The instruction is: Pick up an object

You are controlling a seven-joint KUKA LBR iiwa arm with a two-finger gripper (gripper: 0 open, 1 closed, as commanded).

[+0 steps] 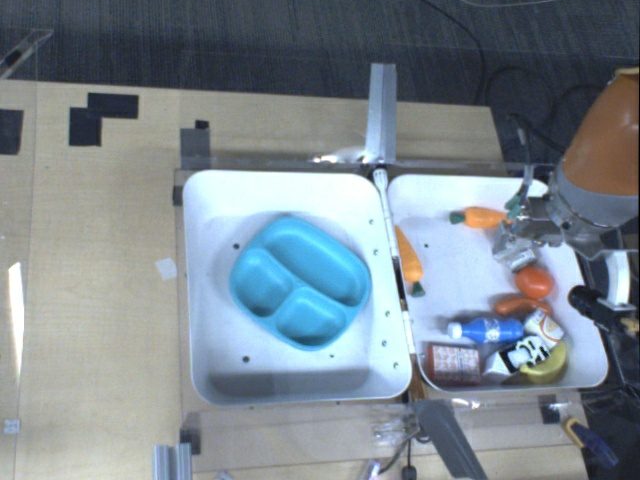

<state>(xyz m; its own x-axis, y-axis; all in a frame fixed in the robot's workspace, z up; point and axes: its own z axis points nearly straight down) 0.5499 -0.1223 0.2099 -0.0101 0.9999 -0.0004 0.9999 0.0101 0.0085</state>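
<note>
— Pale wooden bench (90,298), two white bins side by side, dark carpet behind. Which object is the arm going for?

— I judge the red tomato (535,282) in the right bin (440,203). It lies just below the gripper (517,252), which hangs low near the bin's right side. Whether the gripper is open or closed I cannot tell; its tip is small and blurred.

— So nothing is lifted yet?

— No object shows between its tips, so I think this is the approach step. Next move, in my opinion: centre over the tomato, go down, close, then lift straight.

— What is around the tomato?

— One toy carrot (480,217) lies up-left of the gripper, another carrot (407,258) leans against the wall between the bins. Below the tomato are an orange-red piece, a blue bottle (490,329), a small box (455,362) and a yellow object at the near corner, all close together.

— And the left bin (215,368)?

— It holds a blue divided tray (300,282), well apart from the arm.
</note>
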